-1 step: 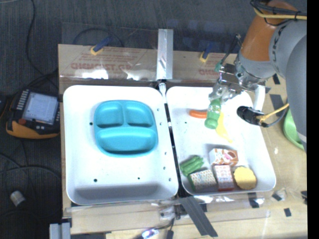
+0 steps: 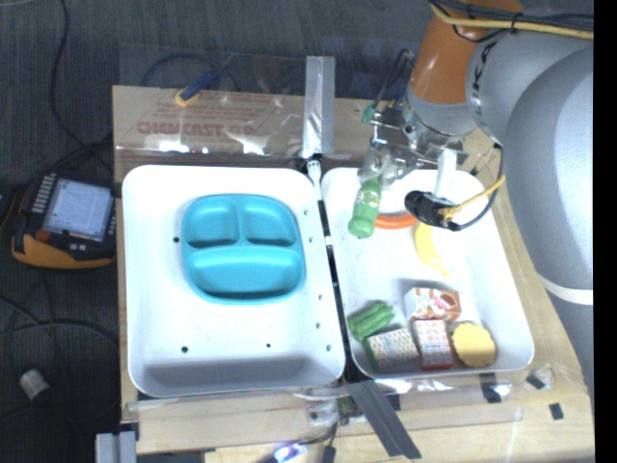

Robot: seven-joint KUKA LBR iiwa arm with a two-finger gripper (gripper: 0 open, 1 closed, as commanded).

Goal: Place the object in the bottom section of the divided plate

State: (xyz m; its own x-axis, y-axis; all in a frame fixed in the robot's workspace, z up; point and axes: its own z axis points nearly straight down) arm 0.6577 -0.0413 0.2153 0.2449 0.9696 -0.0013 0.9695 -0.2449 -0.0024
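I see the claw (image 2: 384, 167) over the right white bin's (image 2: 506, 287) far left corner, apparently closed on the neck of a green plastic bottle (image 2: 365, 210) hanging below it, though the grip is hard to make out. The blue divided plate (image 2: 242, 247) sits in the left white bin (image 2: 154, 297).

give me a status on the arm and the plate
End effector over right bin, green bottle hanging between its fingers. Blue plate in left bin, bottom section bare. Path across looks open.

divided plate (image 2: 241, 247): glossy blue plastic | bins (image 2: 164, 345): smooth white plastic
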